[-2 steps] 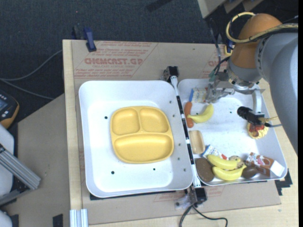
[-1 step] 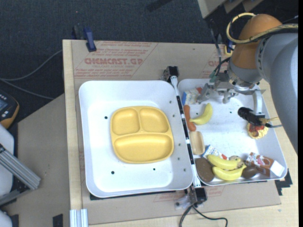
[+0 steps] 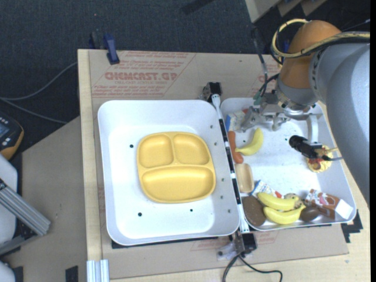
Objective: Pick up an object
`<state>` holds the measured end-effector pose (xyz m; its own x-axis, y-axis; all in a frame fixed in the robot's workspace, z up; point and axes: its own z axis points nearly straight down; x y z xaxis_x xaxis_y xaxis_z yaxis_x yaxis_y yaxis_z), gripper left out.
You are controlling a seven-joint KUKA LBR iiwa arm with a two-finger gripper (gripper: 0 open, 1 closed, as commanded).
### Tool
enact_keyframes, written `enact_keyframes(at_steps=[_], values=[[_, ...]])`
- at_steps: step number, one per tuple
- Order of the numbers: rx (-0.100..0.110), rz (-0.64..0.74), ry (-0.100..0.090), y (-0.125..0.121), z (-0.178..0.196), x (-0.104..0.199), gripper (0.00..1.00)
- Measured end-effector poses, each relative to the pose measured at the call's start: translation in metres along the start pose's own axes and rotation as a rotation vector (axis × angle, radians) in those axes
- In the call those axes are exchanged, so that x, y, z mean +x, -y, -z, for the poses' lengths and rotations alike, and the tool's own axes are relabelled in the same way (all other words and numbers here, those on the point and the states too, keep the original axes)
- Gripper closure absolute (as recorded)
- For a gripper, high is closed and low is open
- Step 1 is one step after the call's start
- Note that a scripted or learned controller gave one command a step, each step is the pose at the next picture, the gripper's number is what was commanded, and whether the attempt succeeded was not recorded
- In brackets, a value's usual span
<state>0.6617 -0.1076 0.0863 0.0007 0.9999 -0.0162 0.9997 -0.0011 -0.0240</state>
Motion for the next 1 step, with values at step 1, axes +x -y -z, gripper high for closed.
enact_keyframes(at_steps=[1], values=[[-0.02, -0.003, -0.016, 0.0279, -0.0026, -0.0225, 0.0]])
